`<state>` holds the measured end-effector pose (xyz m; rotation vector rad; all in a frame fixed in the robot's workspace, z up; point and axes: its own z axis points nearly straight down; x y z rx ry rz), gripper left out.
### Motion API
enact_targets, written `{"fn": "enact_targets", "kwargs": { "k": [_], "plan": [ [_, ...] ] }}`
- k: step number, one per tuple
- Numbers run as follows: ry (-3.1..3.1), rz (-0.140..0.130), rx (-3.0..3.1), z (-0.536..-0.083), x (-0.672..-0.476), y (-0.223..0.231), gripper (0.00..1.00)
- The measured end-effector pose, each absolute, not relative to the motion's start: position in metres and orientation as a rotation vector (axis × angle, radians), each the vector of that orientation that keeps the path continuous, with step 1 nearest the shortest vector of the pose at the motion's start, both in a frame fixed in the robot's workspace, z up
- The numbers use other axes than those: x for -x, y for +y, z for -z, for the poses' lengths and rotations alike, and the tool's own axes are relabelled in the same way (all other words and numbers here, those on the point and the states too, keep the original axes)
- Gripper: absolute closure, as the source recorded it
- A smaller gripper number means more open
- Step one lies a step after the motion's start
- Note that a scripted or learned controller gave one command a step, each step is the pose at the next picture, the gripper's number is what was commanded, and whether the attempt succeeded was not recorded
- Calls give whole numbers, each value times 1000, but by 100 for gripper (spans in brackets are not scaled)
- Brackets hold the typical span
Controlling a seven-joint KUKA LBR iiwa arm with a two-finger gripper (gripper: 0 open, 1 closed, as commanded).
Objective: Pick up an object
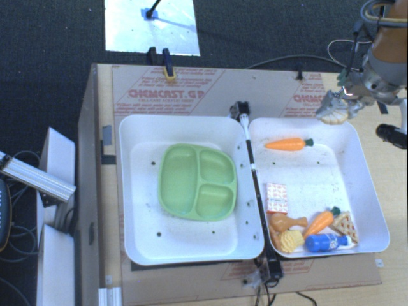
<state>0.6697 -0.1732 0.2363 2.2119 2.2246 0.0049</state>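
Gripper (336,110) at upper right of frame, above far rim of right bin (370,171), closed on a pale biscuit-like piece (334,115). Carrot (288,144) below it in bin. Green tray (196,182) in left bin (137,171).

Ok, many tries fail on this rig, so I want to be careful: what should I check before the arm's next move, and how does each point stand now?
1. Gripper holds something: ok, a pale tan piece sits between its fingers.
2. Piece lifted out of the right bin: ok, it hangs at the far rim.
3. Grip firm: cannot tell, too small to judge.
4. Green tray lies flat in the left bin: ok.
5. Other items at rest: ok, a carrot lies alone and the pile sits in the near corner.
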Motion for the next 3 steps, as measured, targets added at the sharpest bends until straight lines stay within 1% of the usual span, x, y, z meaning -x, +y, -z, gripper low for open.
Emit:
{"fn": "enact_targets", "kwargs": {
  "k": [1, 2, 3],
  "plan": [
    [2225, -2, -2215, -210, -652, -158, 100],
    [2226, -4, -2214, -221, -610, -97, 100],
    [2227, -2, -2216, -209, -608, -38, 100]
  ]
}}
